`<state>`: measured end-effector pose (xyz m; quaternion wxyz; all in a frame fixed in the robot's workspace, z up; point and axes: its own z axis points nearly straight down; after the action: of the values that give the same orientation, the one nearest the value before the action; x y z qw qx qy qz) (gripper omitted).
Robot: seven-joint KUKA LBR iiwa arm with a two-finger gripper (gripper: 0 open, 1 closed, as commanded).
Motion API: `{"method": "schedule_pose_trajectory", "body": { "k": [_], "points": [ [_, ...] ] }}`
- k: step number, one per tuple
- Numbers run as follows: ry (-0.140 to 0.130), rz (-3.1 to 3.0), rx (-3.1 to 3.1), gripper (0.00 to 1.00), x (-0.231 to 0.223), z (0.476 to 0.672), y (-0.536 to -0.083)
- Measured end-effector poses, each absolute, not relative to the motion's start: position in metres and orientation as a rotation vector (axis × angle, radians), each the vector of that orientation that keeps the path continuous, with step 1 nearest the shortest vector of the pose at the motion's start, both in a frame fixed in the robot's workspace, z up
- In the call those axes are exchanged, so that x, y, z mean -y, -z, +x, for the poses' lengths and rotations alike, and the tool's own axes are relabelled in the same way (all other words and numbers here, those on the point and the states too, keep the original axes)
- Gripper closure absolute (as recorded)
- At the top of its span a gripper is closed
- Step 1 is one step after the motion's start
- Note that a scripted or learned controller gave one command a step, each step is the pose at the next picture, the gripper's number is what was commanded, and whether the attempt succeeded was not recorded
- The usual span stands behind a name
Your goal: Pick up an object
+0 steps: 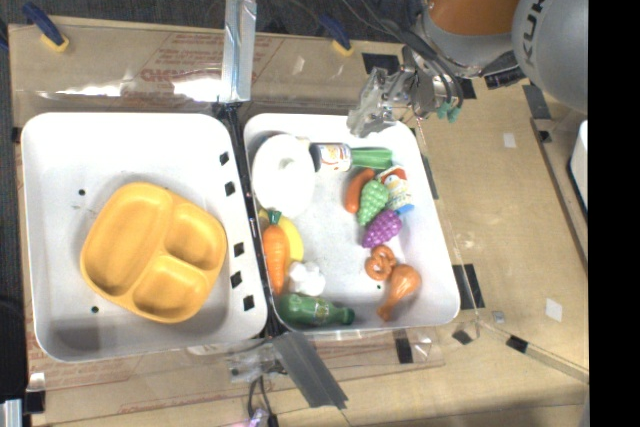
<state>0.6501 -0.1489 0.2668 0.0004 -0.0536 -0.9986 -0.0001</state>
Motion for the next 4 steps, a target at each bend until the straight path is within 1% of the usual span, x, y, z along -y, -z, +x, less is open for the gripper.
{"method": "schedule_pose_trajectory", "body": {
  "k": [1, 2, 3, 4],
  "points": [
    [-0.004, -0.015, 3.147, 1.00, 0.169, 0.654, -0.299],
    [0.000, 0.223, 3.134, 1.00, 0.155, 0.629, -0.282],
    [-0.003, 0.229, 3.137, 1.00, 0.154, 0.631, -0.294],
    [-0.003, 0.010, 3.146, 1.00, 0.193, 0.658, -0.298]
  ]
}}
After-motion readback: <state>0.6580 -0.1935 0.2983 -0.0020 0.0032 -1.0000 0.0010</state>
